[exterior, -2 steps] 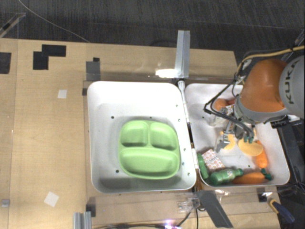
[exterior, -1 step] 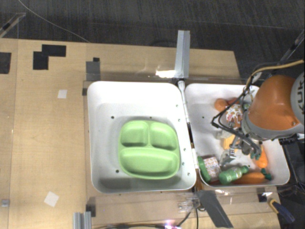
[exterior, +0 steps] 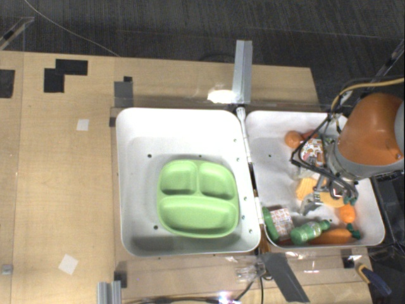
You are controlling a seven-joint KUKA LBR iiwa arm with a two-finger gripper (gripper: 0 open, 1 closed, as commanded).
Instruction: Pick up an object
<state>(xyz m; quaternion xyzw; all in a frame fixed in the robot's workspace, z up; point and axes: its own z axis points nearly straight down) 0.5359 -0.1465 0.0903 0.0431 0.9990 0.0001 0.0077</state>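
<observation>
end effector [exterior: 321,192] low in the right bin [exterior: 272,170], over a yellow piece [exterior: 306,187]; spread or pressed together, cannot tell. just beside it, a small orange object [exterior: 346,214] to the right. nearer, along the bin's near wall, a green bottle [exterior: 309,231], a carrot [exterior: 332,236] and a green-labelled packet [exterior: 277,220]. farther, an orange ball [exterior: 292,139]. left bin [exterior: 136,170] alongside on the tabletop [exterior: 57,189], holding a green divided tray [exterior: 197,197].

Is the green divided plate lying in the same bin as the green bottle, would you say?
No, the green divided plate lies in the left bin, while the green bottle lies in the right bin.
</observation>
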